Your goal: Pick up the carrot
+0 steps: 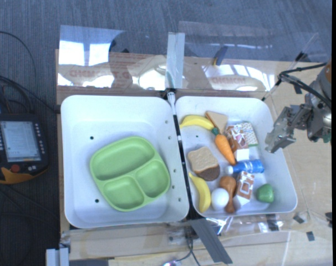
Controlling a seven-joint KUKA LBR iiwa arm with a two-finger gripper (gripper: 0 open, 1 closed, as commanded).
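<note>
Right bin: small orange plastic carrot with green top [224, 147] lies among the toy food, between the bread slice [203, 160] and the printed carton [241, 134].
Pincer: grey two-finger pincer [279, 139] hangs at the bin's right rim, well apart from the carrot; finger spread, can't tell.

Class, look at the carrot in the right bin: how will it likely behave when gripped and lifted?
The carrot looks like rigid moulded plastic, so probably stiff and light. Its smooth, tapered body may slip or roll between fingers. It lies close against the bread slice, so neighbours may get nudged.
</note>
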